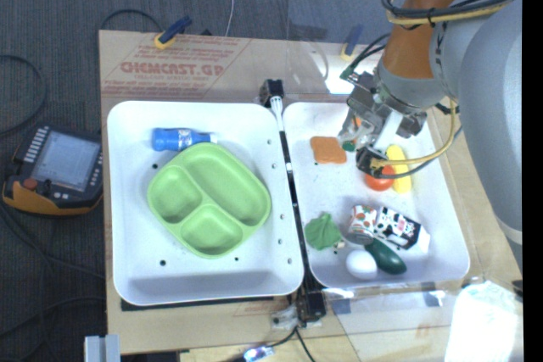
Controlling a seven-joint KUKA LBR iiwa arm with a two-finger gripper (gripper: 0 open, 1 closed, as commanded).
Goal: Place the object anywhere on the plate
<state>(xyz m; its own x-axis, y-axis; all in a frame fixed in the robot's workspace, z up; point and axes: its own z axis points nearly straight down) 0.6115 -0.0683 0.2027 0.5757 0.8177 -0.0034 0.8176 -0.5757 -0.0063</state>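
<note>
- Green plastic plate (209, 197), three compartments, lies in the left bin (127, 267) with nothing on it; the task is not yet done.
- The gripper (361, 140) hangs over the right bin (450, 254). Whether it is wide or narrow cannot be told, and nothing is seen held.
- The object to move is, by my judgement, the orange slab (327, 150), lying flat on the bin floor just left of the gripper and well apart from the plate.
- Risk: the slab is thin and flat, so a closing grip may slide over it and come up with nothing.
- Risk: a yellow piece (400, 174) and a red piece (378, 179) lie touching each other just beside the gripper; a descent slightly off could knock or seize one of them instead.
- Risk: the carry must cross the ridge between the bins; a weak hold could drop the slab there.
- Count: two bins, one plate and one blue bottle (178, 138) on the left.
- On the right, one each: slab, yellow piece, red piece, cow-patterned carton (386, 225), green leaf (321, 231), white egg (361, 264), dark green vegetable (390, 258).
</note>
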